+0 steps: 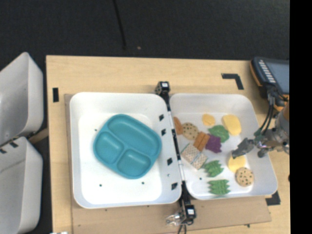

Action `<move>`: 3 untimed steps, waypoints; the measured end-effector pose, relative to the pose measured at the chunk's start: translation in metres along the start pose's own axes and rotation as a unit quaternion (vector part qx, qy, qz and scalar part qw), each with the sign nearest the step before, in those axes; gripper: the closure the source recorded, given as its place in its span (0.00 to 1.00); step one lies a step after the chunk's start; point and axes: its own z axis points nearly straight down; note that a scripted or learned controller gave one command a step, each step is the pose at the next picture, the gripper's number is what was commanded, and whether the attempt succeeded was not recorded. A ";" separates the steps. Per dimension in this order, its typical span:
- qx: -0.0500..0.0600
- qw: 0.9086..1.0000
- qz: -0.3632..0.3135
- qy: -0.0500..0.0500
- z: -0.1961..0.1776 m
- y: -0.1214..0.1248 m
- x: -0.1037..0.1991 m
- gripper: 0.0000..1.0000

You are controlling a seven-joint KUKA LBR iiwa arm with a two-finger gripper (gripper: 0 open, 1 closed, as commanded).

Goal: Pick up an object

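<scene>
**Gripper over the right bin's edge, toys piled below it**

So in the camera view, the left bin (83, 179) had a blue divided plate (127, 145) sitting pretty much in its middle, three compartments, tilted a bit on the diagonal. The right bin (263, 182) held all the small stuff: two yellow pieces (232, 124) near the top, a purple thing (213, 143) touching an orange block (201, 140), a checkered pouch (193, 156) just below those, green leafy bits (219, 186) toward the bottom, and a chocolate-chip cookie (244, 177) lower right with another yellow piece (237, 162) just above it.

The gripper (242, 149) came in at the right side of the frame, dark and kind of smeared, hanging over that lower yellow piece. Honestly couldn't tell if the fingers were spread or closed, too blurry, and nothing visibly sat between them. The arm behind it was mostly cut off at the right edge, just cables and grey bits.
</scene>
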 end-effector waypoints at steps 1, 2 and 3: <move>0.000 1.000 0.000 0.000 0.062 -0.003 -0.007 0.00; -0.003 1.000 0.001 -0.001 0.109 -0.002 -0.009 0.00; -0.002 1.000 0.003 0.000 0.100 -0.003 -0.009 1.00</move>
